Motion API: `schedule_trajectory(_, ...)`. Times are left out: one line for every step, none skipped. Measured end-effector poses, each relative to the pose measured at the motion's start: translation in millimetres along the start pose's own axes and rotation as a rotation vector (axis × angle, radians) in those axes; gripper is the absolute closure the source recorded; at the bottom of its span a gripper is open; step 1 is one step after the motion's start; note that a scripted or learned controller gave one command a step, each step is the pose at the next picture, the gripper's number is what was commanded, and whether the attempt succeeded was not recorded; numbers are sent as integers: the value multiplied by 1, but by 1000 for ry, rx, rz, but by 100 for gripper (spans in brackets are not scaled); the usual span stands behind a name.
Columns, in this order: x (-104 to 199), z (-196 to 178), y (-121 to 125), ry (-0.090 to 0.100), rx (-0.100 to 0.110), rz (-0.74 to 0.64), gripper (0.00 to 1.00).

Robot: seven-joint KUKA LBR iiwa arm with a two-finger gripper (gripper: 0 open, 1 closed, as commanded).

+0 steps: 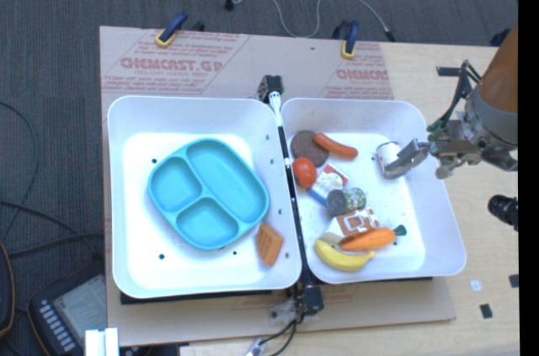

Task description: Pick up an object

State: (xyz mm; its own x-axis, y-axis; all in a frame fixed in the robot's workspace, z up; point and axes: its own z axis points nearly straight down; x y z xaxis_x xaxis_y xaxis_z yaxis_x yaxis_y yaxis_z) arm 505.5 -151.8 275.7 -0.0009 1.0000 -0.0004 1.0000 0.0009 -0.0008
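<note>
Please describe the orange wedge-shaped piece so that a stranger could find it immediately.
Look in the left bin, which holds a blue divided plate. The orange wedge lies just off the plate's lower right edge, near the wall between the bins. It is the only loose item there.

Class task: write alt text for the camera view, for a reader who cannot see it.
A grey robot arm's gripper reaches from the right over the right bin, which holds toy food including a banana, carrot, tomato and hot dog. The left bin holds a blue divided plate.
</note>
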Motion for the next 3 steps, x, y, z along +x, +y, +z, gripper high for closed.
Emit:
schedule_trajectory(-6,156,-7,-2,-13,2,0)
schedule_trajectory(12,171,-14,-1,-1,1,0)
schedule_trajectory(54,188,-19,-6,-10,4,0)
